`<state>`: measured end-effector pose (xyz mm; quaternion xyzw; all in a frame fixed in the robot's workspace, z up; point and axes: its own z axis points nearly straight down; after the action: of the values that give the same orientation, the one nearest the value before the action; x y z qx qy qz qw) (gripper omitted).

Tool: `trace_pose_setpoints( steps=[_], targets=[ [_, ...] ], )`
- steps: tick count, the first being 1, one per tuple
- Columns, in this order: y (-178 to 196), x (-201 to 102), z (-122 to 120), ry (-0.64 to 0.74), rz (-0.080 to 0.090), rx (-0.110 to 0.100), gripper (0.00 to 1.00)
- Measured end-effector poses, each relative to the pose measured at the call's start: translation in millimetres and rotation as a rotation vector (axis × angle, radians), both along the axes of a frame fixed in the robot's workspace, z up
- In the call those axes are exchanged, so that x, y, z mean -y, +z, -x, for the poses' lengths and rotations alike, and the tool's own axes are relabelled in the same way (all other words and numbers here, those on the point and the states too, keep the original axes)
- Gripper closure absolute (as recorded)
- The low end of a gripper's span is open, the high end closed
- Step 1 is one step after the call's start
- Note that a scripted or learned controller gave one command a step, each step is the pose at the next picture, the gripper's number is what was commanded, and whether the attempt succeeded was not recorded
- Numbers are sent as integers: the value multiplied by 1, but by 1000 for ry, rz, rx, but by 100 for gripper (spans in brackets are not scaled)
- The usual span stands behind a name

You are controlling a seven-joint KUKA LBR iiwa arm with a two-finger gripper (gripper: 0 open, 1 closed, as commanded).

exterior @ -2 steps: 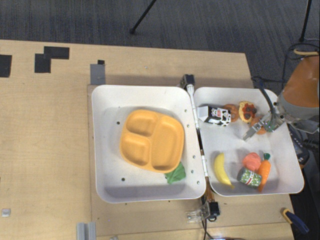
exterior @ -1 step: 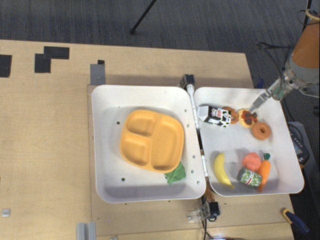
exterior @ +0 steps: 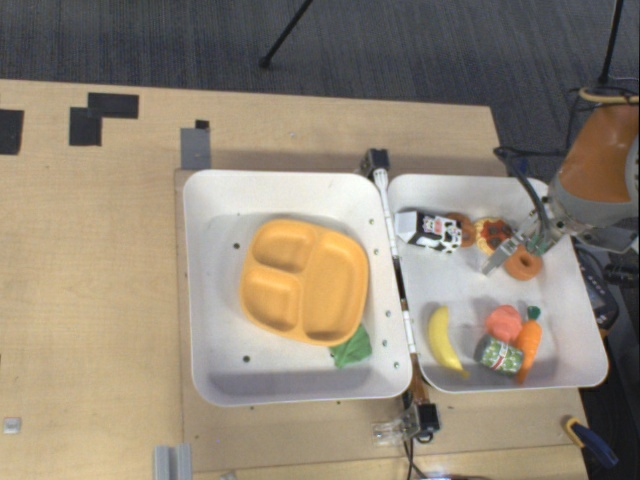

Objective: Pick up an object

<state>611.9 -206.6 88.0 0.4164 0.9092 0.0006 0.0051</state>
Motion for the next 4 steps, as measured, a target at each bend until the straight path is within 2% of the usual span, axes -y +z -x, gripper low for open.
trace_pose_setpoints(
  steps=[1, 2, 3, 4],
  targets=[
    [1, -39, 23, -45, 0, 4, 0],
    [-1, -35, 34, -74, -3, 1, 0],
    [0, -46, 46, 266, 2, 2, 0],
    [-3, -21, -40, 253, 0, -6, 0]
  ],
)
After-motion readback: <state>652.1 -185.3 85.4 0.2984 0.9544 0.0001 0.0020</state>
